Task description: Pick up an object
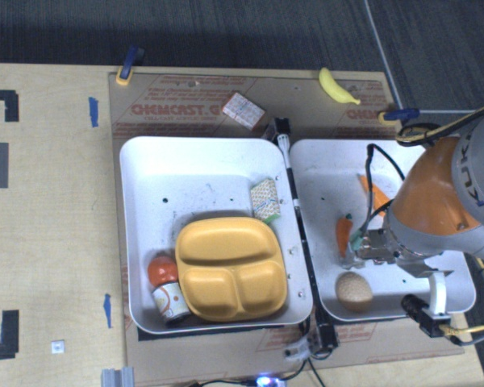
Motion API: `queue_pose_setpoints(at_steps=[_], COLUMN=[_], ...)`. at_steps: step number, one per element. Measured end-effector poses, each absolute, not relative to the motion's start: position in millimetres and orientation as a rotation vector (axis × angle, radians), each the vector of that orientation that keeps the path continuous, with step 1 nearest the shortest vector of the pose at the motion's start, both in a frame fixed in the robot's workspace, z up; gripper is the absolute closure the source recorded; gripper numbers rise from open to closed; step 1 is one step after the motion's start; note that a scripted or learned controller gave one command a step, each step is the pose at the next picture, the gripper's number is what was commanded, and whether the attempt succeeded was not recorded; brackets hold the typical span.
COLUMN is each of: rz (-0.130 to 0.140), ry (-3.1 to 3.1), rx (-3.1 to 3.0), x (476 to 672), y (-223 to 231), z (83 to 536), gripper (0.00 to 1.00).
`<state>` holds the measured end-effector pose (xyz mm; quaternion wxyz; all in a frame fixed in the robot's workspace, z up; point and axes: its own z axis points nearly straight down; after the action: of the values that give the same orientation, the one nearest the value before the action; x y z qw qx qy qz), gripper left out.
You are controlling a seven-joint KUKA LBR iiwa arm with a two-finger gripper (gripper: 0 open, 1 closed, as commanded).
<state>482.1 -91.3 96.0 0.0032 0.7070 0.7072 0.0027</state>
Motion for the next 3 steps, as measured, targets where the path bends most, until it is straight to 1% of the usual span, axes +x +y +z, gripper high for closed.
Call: queue_pose_setpoints(at_steps=[1, 2, 3], rz=[0.008, 0.003, 0.006], ry=[2.217, 2.220, 2.218], rx=[2.217, 2.219, 2.218], x=[482.0, 485.7, 481.3], y=[-91, -96, -93], z=[96, 86, 86], gripper=[0.00, 0.00, 0.00])
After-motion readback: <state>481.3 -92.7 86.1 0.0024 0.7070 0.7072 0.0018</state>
